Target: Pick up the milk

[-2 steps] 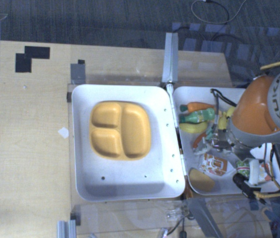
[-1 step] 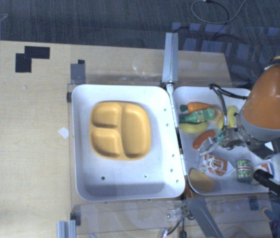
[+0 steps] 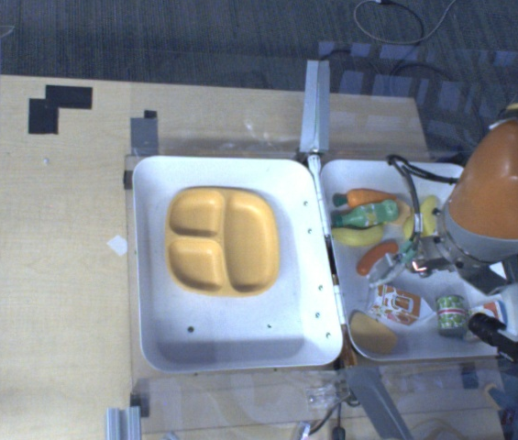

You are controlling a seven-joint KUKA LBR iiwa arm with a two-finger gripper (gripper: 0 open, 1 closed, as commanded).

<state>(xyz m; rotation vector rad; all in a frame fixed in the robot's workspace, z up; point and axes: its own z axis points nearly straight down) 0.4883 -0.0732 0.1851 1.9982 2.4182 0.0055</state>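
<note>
- Milk carton [image 3: 396, 304] lies flat on the floor of the right bin [image 3: 424, 351], toward its near side, between a bread roll [image 3: 373, 332] and a green can [image 3: 451, 312].
- Gripper [image 3: 408, 262] hovers just above and beyond the carton, beside a red sausage [image 3: 377, 257]; nothing shows between its fingers, and their spread cannot be told.
- Judged from this, the pick is not yet made: descent, closing and lift remain.
- Left bin [image 3: 148, 246] holds a yellow divided tray [image 3: 224, 239].

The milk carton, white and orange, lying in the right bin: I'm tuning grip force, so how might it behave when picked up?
The white and orange milk carton lies flat, so it is unlikely to roll. Its boxy faces probably give the gripper parallel surfaces. It looks like a toy, so likely light.
</note>
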